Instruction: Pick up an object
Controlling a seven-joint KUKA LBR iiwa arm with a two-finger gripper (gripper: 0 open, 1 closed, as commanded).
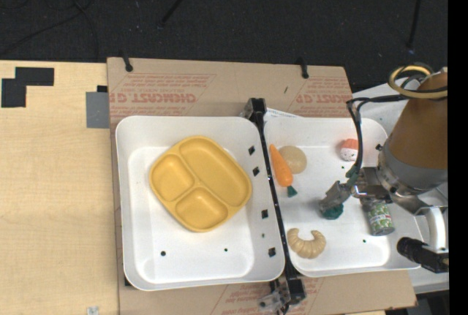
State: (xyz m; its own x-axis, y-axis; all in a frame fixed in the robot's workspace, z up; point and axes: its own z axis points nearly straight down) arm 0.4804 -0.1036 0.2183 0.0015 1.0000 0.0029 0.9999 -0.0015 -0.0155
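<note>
On the left side of the frame, the left bin [139, 248] holds 1 yellow divided plate [199, 182] with 3 compartments, lying a little turned in the middle of the bin. A black divider [267, 196] runs between the 2 bins, from the upper centre down to the lower centre of the frame.

In the right bin [351, 259], just beside the divider, lies an orange toy carrot [281, 167], and a pale round object [294, 158] touches it on its right. Below them, in the lower part of this bin, is a beige croissant [307, 243]. Further right, a dark green object [333, 210] lies near the middle of the bin. The gripper [338, 196] is directly at this green object, and 1 grey finger [334, 194] touches its top. Whether the fingers are spread or closed, I cannot tell. At the upper right of the bin is a small red and white toy [349, 150]. A small green can [379, 218] stands under the wrist, right of the gripper. The grey arm with its orange band [424, 123] fills the right edge of the frame.
</note>
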